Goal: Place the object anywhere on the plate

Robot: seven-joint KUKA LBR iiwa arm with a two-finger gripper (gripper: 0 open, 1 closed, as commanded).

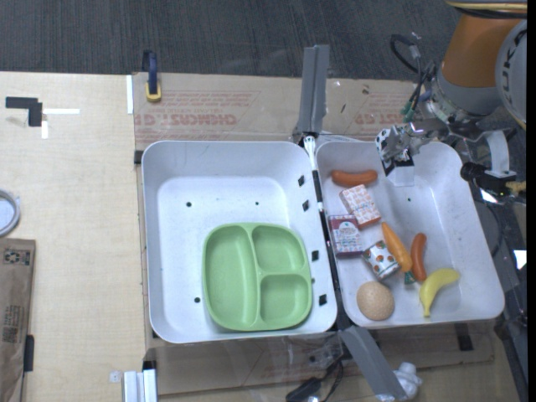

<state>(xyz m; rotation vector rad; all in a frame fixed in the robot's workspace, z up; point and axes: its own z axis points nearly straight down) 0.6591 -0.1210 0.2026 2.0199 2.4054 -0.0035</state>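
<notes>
Left bin (167, 224) – divided plate (255, 276) at lower centre; right bin (469, 216) – food items, banana (437, 287) lower right, egg (375, 300) left of it.

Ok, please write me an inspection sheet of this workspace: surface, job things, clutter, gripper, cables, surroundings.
Surface: wooden bench bearing the left bin and the right bin.
Job's things: green plate in the left bin, nothing on it; sausage, carrot, banana, egg and small cartons in the right bin.
Clutter: tape roll at the bench's left edge.
Grippers: gripper over the right bin's far edge, holding nothing.
Cables: black cables near the wrist.
Surroundings: dark floor.
</notes>
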